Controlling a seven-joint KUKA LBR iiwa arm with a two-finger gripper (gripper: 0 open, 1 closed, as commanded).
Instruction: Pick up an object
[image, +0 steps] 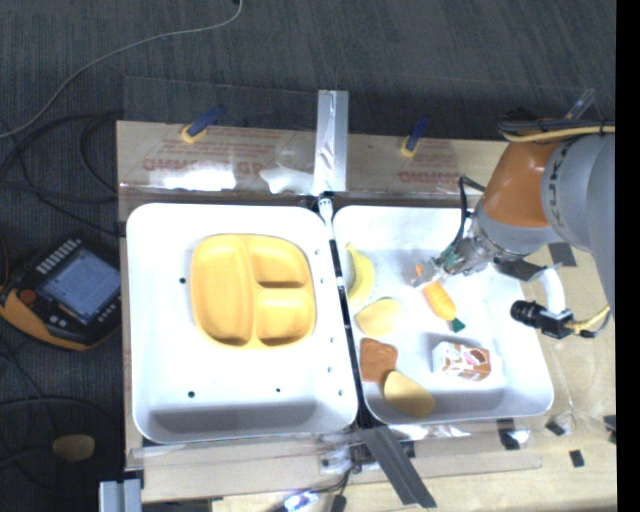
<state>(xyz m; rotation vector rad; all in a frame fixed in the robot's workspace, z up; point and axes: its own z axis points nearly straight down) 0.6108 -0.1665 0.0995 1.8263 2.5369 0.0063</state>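
A robotics lab: a wooden bench (150, 150) with two white bins (140, 300), loose cables (60, 90) and a teach pendant (60, 290) on dark carpet (60, 400).

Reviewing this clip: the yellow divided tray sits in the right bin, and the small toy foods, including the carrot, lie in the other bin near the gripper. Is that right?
Not quite. The camera view shows the yellow divided tray in the left bin, not the right. The rest stands: the small toy foods, including the carrot, lie in the other bin, the right bin, near the gripper.

Yellow tray (253, 290) fills left bin (150, 400), right bin (520, 390) cluttered
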